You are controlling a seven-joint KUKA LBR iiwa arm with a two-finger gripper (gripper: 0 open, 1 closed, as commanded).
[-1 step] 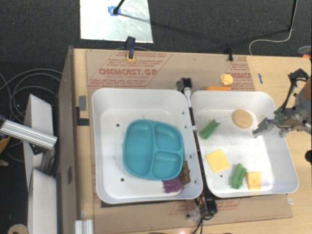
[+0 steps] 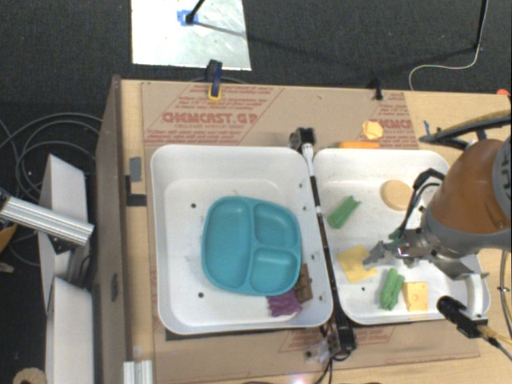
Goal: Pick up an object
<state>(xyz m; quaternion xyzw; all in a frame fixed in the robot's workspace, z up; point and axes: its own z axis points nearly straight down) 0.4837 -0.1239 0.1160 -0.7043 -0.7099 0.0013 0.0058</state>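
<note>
Approach is the step judged to be in hand: the grey two-finger gripper (image 2: 382,252) is positioned low over the right white bin (image 2: 460,310), and nothing is seen clamped between its fingers. The fingers appear slightly spread, with the tips just beside the yellow wedge-shaped block (image 2: 353,263), the likeliest target. For the next move, a descent centred on that block and a firm closure are called for.

Relative to the yellow wedge, the right bin also holds a green elongated block (image 2: 343,212) above it, a tan round disc (image 2: 395,194) further up and right, a second green block (image 2: 390,289) below right, and a pale yellow square block (image 2: 415,295) beside that. The left white bin (image 2: 172,214) holds a teal compartmented plate (image 2: 252,245), with a purple lump (image 2: 282,304) and a brown piece (image 2: 305,285) at its lower edge.
</note>
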